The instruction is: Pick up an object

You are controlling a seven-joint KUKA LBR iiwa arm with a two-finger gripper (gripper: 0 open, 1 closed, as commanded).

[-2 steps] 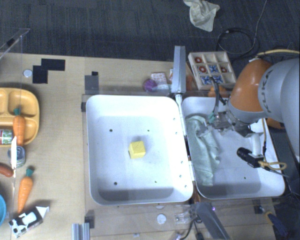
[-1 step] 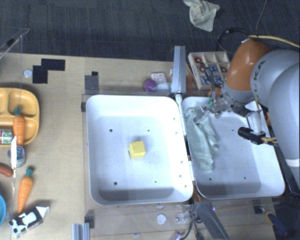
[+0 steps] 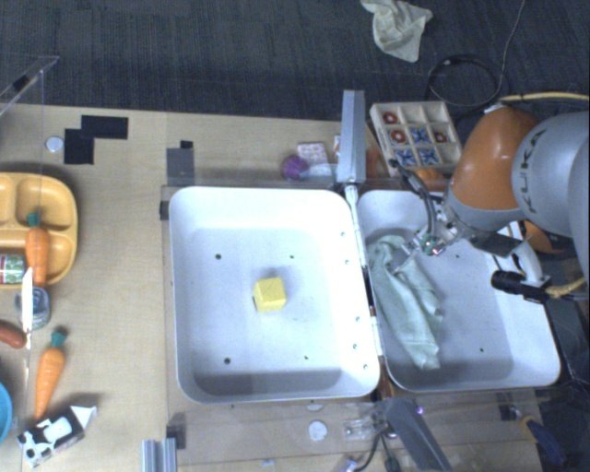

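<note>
**Asker:** White bins, two of them. What lies in each?

**Describer:** The left bin [image 3: 198, 277] holds one small yellow block [image 3: 270, 294], sitting alone near the middle of its floor. The right bin [image 3: 516, 350] holds a pale green cloth [image 3: 408, 304], crumpled lengthwise along the bin's left side, from near the top edge down toward the front wall.

**Asker:** Where is the arm?

**Describer:** The grey arm [image 3: 553, 175] with its orange band reaches in from the right, over the back part of the right bin. Its gripper [image 3: 417, 247] points down and to the left, right at the upper end of the cloth. Whether the fingers are apart or together cannot be told from this angle, and it is unclear whether any cloth sits between them.

**Asker:** What else is on the tabletop?

**Describer:** On the wooden tabletop [image 3: 111, 369] at the far left, a yellow divided tray [image 3: 55, 207] holds a toy carrot [image 3: 36, 253], and another carrot [image 3: 49, 369] lies below it. Behind the bins sit a small purple object [image 3: 294, 168] and a tic-tac-toe board [image 3: 417, 131]. A crumpled rag [image 3: 396, 28] lies on the dark floor beyond.
</note>
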